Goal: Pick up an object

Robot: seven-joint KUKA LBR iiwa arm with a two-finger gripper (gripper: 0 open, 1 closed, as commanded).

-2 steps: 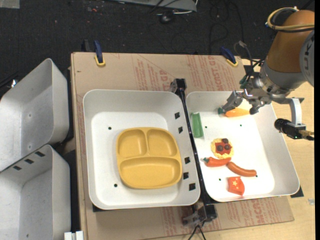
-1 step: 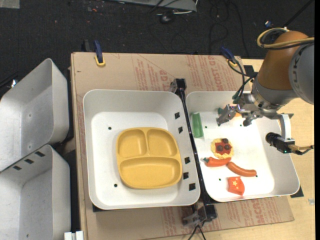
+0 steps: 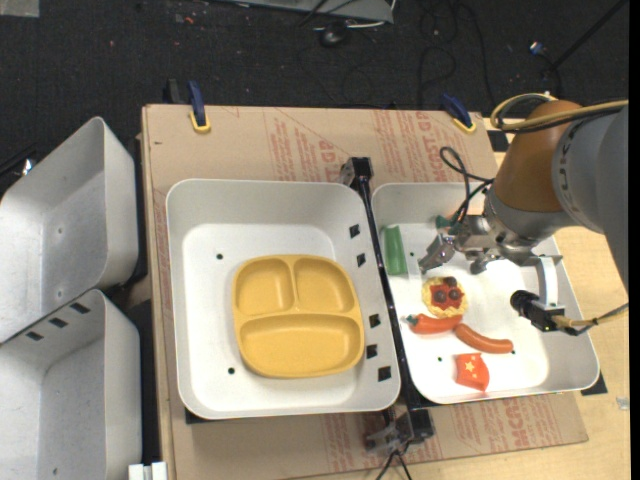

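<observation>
Two shallow white plastic bins sit side by side on a brown cardboard-covered bench [image 3: 260, 138]. The left bin [image 3: 200, 218] holds a yellow three-compartment plastic tray [image 3: 298, 315]. The right bin [image 3: 570, 363] holds a green rectangular block [image 3: 394, 249] by its left wall, a small round toy pizza [image 3: 445, 295], a red chili pepper [image 3: 432, 323], an orange-red sausage [image 3: 484, 340] and a red pepper piece [image 3: 472, 370]. The grey arm's metal gripper [image 3: 440, 249] hangs over the right bin, above the pizza and near the green block.

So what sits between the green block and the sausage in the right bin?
In the camera view, the small pizza toy and red chili lie between the green block and the sausage.
</observation>
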